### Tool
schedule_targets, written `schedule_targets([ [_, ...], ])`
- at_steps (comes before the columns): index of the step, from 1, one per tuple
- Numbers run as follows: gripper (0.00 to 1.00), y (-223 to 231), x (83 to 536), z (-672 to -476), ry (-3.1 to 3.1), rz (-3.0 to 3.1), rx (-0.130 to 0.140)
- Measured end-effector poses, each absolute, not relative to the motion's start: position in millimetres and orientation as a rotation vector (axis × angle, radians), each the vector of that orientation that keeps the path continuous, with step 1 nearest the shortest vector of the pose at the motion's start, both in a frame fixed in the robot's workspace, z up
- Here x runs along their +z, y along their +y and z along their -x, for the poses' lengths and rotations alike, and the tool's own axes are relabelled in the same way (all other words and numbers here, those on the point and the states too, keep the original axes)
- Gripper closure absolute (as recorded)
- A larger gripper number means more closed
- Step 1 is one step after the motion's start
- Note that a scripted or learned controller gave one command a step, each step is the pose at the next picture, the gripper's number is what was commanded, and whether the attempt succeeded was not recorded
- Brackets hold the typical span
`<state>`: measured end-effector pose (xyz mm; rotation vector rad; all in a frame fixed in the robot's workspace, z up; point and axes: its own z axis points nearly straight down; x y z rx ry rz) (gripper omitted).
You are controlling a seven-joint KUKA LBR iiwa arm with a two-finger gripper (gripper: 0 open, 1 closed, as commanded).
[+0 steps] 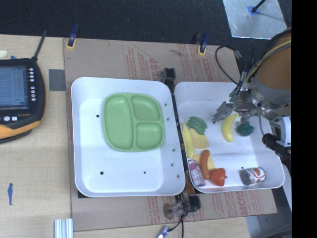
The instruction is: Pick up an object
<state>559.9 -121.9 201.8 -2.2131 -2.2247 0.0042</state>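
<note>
My gripper (pixel 232 111) hangs over the upper right part of the right bin (pixel 203 94), at the end of the grey arm with its orange band (pixel 277 66). Just below it lies a yellow banana (pixel 228 128), and a teal object (pixel 244 129) sits beside that to the right. Whether the gripper touches the banana cannot be told from this view. Further left in the bin are a green leafy toy (pixel 196 124) and a pale yellow piece (pixel 199 140).
An orange sausage-like toy (pixel 205 158), a red tomato (pixel 218 176), a small can (pixel 195 172) and a silver can (pixel 252 175) lie along the right bin's front. The left bin (pixel 89 152) holds a green divided plate (pixel 132 121). A control pendant (pixel 15 98) rests at far left.
</note>
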Motion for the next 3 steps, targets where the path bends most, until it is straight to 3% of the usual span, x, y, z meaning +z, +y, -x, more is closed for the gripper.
schedule_targets([
  [1, 0.0, -168, 91, -591.0, -2.224, 2.214, 0.008],
  [2, 1.0, -170, 102, -591.5, -2.228, 2.212, 0.009],
  [3, 1.0, -120, 148, -638.3, -2.225, 2.215, 0.0],
])
